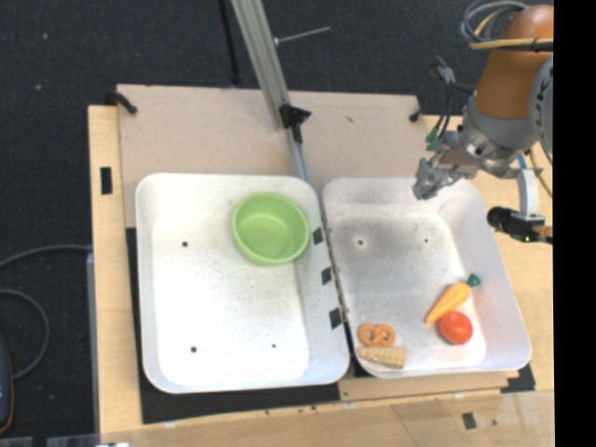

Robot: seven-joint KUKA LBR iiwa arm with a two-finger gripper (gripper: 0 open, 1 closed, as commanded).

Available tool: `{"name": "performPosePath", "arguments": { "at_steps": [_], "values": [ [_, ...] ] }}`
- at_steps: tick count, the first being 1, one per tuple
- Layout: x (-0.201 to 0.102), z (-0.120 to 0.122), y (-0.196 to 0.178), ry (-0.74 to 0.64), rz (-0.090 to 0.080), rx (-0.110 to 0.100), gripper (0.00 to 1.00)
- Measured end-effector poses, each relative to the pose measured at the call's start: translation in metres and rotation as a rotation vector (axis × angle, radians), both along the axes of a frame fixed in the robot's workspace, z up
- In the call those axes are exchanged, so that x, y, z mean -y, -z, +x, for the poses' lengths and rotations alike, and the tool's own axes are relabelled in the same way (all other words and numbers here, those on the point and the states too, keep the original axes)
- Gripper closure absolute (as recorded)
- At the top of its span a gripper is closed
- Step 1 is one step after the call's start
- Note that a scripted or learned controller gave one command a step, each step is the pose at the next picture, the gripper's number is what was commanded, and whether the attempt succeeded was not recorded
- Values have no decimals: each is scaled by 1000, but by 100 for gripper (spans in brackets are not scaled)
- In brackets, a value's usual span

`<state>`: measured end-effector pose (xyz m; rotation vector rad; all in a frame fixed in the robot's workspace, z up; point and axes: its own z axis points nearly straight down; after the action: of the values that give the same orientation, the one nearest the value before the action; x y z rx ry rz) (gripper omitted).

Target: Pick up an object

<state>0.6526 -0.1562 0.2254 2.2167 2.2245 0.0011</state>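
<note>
The right bin (410, 250) holds an orange carrot with a green tip (451, 298), a red tomato (455, 328), a brown pretzel (376, 334) and a tan waffle piece (384, 356), all near its front edge. My gripper (428, 183) hangs over the bin's back rim, well away from those objects. Nothing shows between its fingers. A green bowl (270, 228) sits in the back right part of the left bin (186, 287).
A slanted metal pole (265, 59) comes down from the top to the gap between the bins. A black part (515, 222) sticks out by the right bin's right rim. The orange-banded arm (510, 73) stands over the bench's back right corner.
</note>
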Motion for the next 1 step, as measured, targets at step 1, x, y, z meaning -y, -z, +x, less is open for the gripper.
{"name": "performPosePath", "arguments": {
  "at_steps": [1],
  "values": [
    [-48, -5, 7, 1, 0, 0, 100]
  ]
}}
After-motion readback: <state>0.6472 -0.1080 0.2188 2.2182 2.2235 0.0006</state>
